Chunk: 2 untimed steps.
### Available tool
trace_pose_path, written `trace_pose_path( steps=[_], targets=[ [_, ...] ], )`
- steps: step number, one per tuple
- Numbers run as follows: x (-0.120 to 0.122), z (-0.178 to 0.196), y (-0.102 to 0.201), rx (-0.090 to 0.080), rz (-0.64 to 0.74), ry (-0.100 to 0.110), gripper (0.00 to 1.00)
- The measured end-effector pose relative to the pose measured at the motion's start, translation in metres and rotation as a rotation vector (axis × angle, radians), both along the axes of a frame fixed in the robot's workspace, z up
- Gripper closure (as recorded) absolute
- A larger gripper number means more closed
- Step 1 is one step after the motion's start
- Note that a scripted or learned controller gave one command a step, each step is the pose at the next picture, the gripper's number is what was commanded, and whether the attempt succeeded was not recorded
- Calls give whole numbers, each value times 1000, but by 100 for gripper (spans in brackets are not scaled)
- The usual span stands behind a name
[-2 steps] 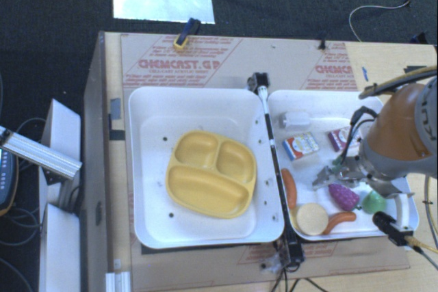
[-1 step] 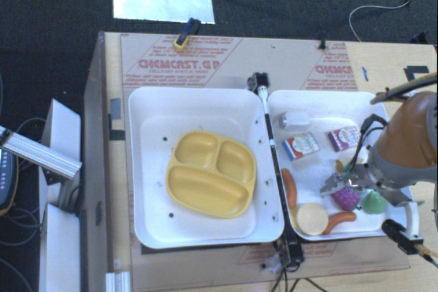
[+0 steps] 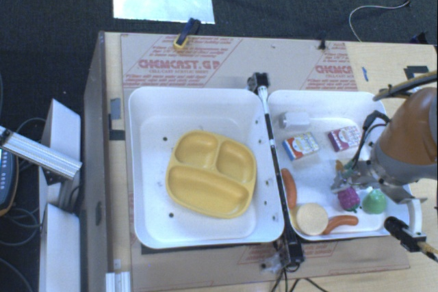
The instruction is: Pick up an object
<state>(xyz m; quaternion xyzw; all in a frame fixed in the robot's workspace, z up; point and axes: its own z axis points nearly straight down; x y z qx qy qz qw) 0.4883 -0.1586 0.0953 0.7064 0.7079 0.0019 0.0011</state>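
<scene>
Along the right bin's (image 3: 321, 100) near edge lie a round tan bun (image 3: 311, 218) and an orange sausage (image 3: 338, 221), the two touching or nearly so. Just beyond them, toward the near right corner, sit purple grapes (image 3: 349, 199) and a green toy (image 3: 374, 201) side by side. The gripper (image 3: 349, 178) hangs right above the grapes, with the arm (image 3: 410, 140) covering the bin's right side; whether the claw is released or clenched cannot be told, and nothing can be seen held in it.

The grapes look like the likeliest target. They appear to be a small, light plastic toy, stiff and bumpy, probably apt to roll or squirt out of a pinch. A grip across the widest part, coming straight down, seems safest.

A second sausage (image 3: 290, 188) lies along the left wall, by the divider. Mid-bin there is a bare patch, the best room for a descent. The green toy crowds the grapes on the right, and the near wall is close, so a finger could catch either.

Farther back stand a striped box (image 3: 301, 146) and a red box (image 3: 344, 138). A pale block (image 3: 296, 122) sits by the far wall.

The left bin (image 3: 198, 100) holds a yellow tray (image 3: 211, 173) at its centre.
</scene>
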Motion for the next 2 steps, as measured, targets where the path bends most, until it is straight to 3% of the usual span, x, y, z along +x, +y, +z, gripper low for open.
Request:
trace_pose_path(
  steps=[1, 2],
  targets=[
    [35, 11, 24, -1, 2, 2, 100],
    [54, 90, 108, 0, 3, 0, 100]
  ],
)
